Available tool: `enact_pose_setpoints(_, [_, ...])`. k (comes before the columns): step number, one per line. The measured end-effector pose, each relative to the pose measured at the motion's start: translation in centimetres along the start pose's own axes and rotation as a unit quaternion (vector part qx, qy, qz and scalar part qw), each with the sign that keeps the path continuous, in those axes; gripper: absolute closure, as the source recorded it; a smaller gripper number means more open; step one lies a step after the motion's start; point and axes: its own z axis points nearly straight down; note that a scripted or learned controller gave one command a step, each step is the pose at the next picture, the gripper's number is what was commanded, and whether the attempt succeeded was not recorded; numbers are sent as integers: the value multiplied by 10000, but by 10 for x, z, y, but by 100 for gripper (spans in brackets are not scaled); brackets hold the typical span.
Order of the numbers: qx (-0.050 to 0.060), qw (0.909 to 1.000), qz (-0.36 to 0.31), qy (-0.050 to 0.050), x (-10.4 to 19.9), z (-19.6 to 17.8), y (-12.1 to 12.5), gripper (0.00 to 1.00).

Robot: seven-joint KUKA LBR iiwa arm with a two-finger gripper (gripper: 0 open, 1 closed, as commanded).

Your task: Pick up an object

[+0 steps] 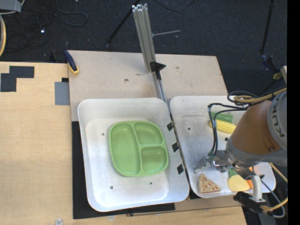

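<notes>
In the right bin [187,121], my gripper [209,163] hangs low near the front, just above a toy pizza slice [208,185] that lies flat on the floor. Nothing shows held in the gripper. To the right of the slice, a yellow round piece [239,183] with an orange bit beside it is partly under the arm. A corn cob [224,124], yellow with green leaves, lies farther back against the arm's wrist. The arm's bulk hides the bin's right side.
The left bin [93,125] holds a green divided plate [138,148] at its middle. A metal post [146,36] rises behind the bins. Cables [234,100] loop over the right bin's back edge. A wooden tabletop lies to the left.
</notes>
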Motion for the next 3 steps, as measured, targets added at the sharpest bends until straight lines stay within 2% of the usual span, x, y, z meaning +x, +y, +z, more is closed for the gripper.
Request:
enact_pose_setpoints(1, [-32,10000,26,-3,-2,-14,2,100])
enact_pose_setpoints(3, [-17,10000,-4,-16,-3,-107,14,100])
